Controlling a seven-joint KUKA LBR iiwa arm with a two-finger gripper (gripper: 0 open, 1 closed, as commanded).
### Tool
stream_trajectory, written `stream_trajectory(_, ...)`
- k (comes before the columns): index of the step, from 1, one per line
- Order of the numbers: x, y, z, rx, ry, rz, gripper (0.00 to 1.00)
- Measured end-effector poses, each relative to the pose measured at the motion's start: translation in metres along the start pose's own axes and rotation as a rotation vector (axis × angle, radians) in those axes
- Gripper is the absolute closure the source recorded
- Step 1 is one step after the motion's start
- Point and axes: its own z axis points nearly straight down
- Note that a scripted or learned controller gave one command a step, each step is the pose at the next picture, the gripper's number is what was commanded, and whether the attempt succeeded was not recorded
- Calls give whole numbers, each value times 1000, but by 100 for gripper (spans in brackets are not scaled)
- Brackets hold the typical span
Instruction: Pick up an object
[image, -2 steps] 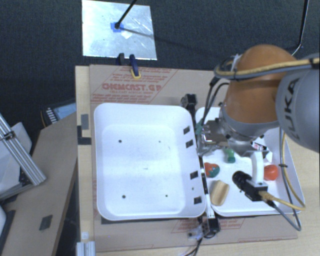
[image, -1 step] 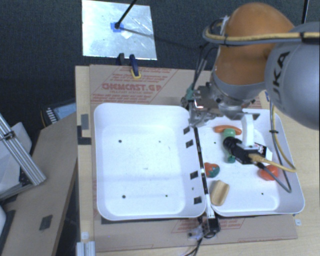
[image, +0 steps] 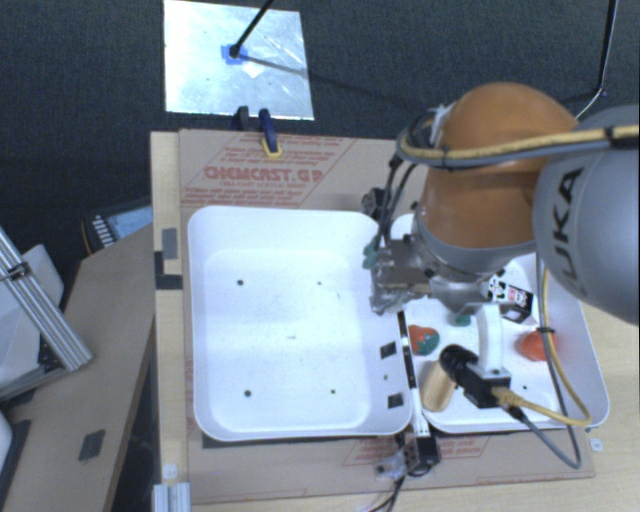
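Observation:
My gripper hangs low over the left edge of the right bin, close to the wall shared by the two bins, and the orange band and grey wrist cover much of that bin. Just right of the gripper lies a red and teal object. A tan object rests near the bin's front. An orange object lies at the right, and a small black, white and red piece sits behind it. A small teal bit shows beside the wrist.
The left bin stands beside the right one on a cardboard sheet. A shiny foil sheet lies behind the bench. An aluminium rail slants at the far left.

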Motion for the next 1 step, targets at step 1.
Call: stream_trajectory(1,55,3,-75,-11,4,-3,100)
